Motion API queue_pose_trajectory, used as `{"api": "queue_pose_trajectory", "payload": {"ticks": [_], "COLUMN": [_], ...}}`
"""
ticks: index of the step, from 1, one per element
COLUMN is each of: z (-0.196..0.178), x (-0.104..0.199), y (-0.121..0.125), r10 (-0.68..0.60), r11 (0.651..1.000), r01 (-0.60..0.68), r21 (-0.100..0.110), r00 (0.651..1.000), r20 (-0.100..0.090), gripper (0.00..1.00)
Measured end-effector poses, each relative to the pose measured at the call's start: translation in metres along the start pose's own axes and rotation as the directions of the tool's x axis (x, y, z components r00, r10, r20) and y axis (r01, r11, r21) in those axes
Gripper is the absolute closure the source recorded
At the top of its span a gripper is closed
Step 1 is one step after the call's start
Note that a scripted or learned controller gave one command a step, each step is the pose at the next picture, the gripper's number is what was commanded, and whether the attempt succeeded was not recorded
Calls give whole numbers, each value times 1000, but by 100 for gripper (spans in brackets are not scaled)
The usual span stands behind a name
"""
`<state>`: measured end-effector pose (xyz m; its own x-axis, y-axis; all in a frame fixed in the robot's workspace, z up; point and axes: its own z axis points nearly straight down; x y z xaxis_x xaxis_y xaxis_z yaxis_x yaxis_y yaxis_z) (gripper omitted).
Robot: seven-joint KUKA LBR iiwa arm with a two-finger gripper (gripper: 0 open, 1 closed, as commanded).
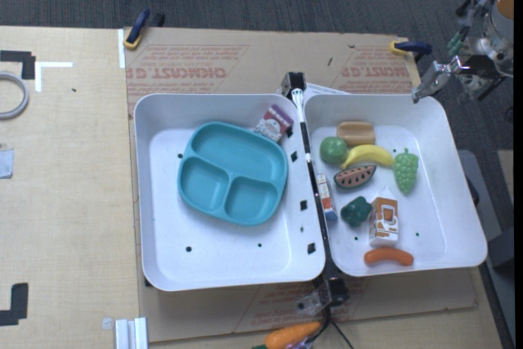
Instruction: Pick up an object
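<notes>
Two shallow white plastic bins sit side by side on a sheet of brown printed cardboard (204,65) laid over the bench; the left bin (155,257) holds a turquoise three-compartment plastic plate (233,173) near its middle and a small crumpled printed packet (274,123) by its far right corner.

The right bin (458,208) holds the toy food, crowded toward its left wall: a tan bread-shaped block (355,132) at the far edge; a green round fruit (333,149) touching a yellow banana (367,156); a green grape bunch (406,168); a watermelon slice (355,175); a dark green broccoli piece (355,212); a small orange-and-white carton (384,222); an orange sausage (388,257) near the front edge.

The two-finger gripper (431,83) hangs above the far right corner of the right bin, holding nothing; whether it is released or clenched cannot be told.

The risk is likely crowding: the fruit, banana and watermelon touch, so a descent there could nudge neighbours or pinch two things; the rounded banana and fruit may slip; the grapes and sausage lie more apart and look safer.
</notes>
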<state>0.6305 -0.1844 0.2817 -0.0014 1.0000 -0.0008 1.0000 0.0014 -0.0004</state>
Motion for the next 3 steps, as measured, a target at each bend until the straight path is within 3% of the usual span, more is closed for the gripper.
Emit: {"api": "queue_pose_trajectory", "payload": {"ticks": [1, 2, 3], "z": [122, 189, 190], "x": [68, 53, 77], "y": [-52, -15, -110], "r10": [-7, -482, -487], "r11": [1000, 876, 874], "r01": [7, 482, 487], "r21": [1, -2, -1], "r00": [1000, 876, 874], "r20": [-1, 1, 0], "gripper": [0, 0, 0]}}
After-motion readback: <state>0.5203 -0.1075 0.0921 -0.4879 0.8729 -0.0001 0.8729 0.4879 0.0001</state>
